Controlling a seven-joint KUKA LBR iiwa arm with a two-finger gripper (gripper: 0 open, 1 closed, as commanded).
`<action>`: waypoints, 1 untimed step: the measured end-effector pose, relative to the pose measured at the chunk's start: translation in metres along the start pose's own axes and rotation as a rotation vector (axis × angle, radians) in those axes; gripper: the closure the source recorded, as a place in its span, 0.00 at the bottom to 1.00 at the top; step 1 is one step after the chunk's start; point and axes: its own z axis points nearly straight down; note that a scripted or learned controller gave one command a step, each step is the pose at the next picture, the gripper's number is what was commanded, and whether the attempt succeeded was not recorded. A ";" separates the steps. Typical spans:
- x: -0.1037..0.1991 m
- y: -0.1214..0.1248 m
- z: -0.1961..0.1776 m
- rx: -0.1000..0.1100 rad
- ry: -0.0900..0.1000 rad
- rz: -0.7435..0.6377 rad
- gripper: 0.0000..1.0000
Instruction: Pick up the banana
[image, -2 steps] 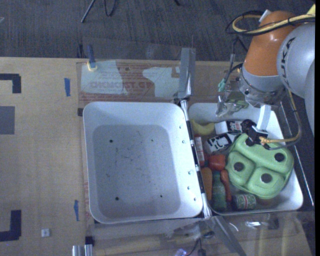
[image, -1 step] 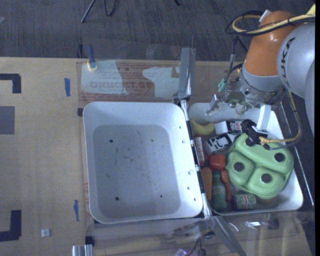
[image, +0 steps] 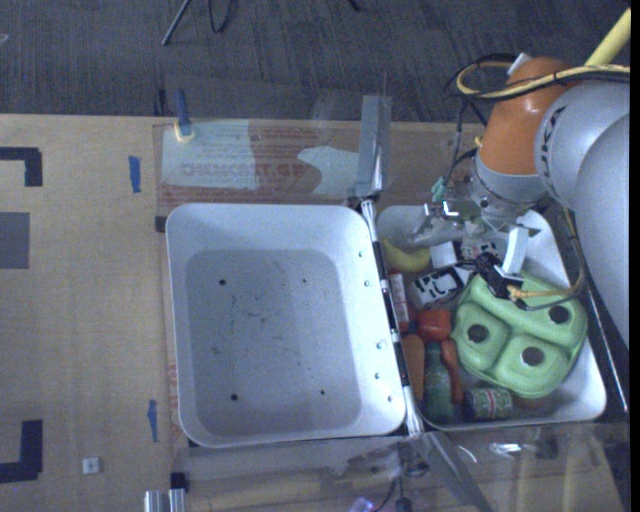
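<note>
Your claw (image: 447, 222) sits low in the right bin (image: 590, 395); its grip state cannot be told. The banana (image: 405, 256) lies just left of it. Beyond: wooden bench (image: 80, 330) (blue tape marks), dark carpet (image: 90, 50).

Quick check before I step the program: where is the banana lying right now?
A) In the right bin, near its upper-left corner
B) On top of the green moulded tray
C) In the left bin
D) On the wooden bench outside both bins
A: the banana lies inside the right bin, near its upper-left corner, just left of the tool.
</note>
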 end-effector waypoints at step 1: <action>-0.009 -0.031 -0.055 0.014 0.000 0.149 0.00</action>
